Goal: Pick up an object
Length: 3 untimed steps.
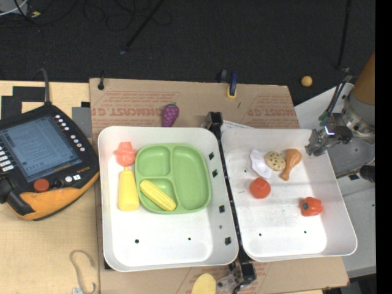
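Going left to right: the left bin (116, 237) had a green tray (190, 176) with corn (158, 195), so nothing handy there. The right bin (288, 231) held a cookie (274, 160), drumstick (291, 162), tomato (260, 188) and pepper (311, 206). The jaws (318, 141) hung at its far right rim; spread or pinched, couldn't tell. The drumstick lay nearest, just left of them, long axis slanted, path clear.

arm: enters from right, wrist low | tool (318, 141): hanging, fingers pointing down-left
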Motion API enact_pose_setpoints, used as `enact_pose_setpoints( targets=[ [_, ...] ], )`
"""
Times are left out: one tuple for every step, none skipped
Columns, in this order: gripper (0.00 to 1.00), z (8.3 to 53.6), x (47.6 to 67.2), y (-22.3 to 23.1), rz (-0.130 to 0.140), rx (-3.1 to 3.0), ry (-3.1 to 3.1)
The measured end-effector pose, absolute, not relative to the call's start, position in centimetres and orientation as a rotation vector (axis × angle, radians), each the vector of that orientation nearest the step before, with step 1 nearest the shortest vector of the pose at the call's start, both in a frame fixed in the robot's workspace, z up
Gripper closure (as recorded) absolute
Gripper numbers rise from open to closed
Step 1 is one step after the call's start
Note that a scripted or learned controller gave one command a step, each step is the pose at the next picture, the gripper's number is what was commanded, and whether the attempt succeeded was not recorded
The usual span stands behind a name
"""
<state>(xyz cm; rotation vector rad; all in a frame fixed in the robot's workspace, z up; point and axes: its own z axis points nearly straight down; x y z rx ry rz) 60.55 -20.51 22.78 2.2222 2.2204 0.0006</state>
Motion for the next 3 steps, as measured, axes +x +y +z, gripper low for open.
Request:
enact_pose_setpoints(
  targets=[
    [1.0, 22.7, 58.7, -16.2, -0.001, 2.222, 2.227],
    [1.0, 21.6, 57.4, -10.8, -0.002, 2.223, 2.229],
    [1.0, 20.8, 56.4, -5.6, -0.003, 2.222, 2.229]
  ],
)
